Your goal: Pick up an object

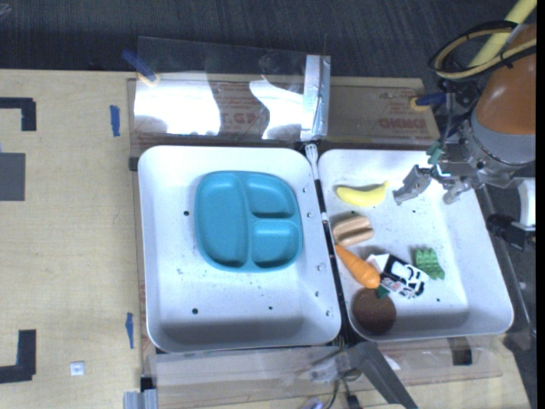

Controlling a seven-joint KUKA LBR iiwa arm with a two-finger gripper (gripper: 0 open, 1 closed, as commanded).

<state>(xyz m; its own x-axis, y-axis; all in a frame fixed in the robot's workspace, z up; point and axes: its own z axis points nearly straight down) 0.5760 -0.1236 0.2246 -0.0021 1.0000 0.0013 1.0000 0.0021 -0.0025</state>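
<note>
My gripper (433, 187) hangs over the back of the right bin (477, 254), its two fingers spread open with nothing between them. A yellow banana (361, 194) lies just left of it, near the bin's back left corner. Below the banana sits a hot dog bun (352, 227), then an orange carrot (361, 267) lying at a slant. A black and white toy (403, 278) rests beside the carrot, and a green leafy piece (428, 262) lies to its right. A brown round object (374, 310) sits at the bin's front left.
The left bin (170, 254) holds a blue divided plate (249, 220). A clear plastic panel (221, 100) stands behind the left bin. Yellow and black cables (485, 45) loop above the arm at the upper right.
</note>
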